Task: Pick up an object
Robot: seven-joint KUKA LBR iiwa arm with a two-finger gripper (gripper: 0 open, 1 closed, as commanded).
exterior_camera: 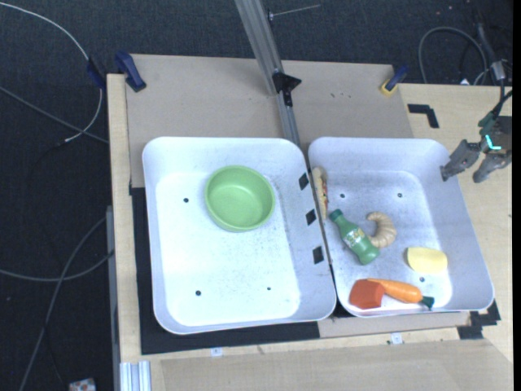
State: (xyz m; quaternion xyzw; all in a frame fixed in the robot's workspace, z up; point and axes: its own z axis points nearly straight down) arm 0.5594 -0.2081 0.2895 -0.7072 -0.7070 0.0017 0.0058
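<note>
The gripper (pixel 473 164) sits at the right edge of the view, just outside the upper right corner of the right bin (pixel 456 210). Its two grey fingers are spread apart with nothing between them; most of the arm behind it is cut off by the frame edge. In the right bin lie a green bottle (pixel 355 238) touching a curved beige piece (pixel 382 228), a pale yellow object (pixel 426 260) whose shape is hard to make out, and an orange carrot (pixel 396 291) near the front wall with a red block (pixel 366 295) at its blunt end. A thin tan stick-like thing (pixel 321 192) lies along the bin's left wall, too small to identify. The left bin (pixel 171 243) holds a green bowl (pixel 239 197), upright, towards the back.
</note>
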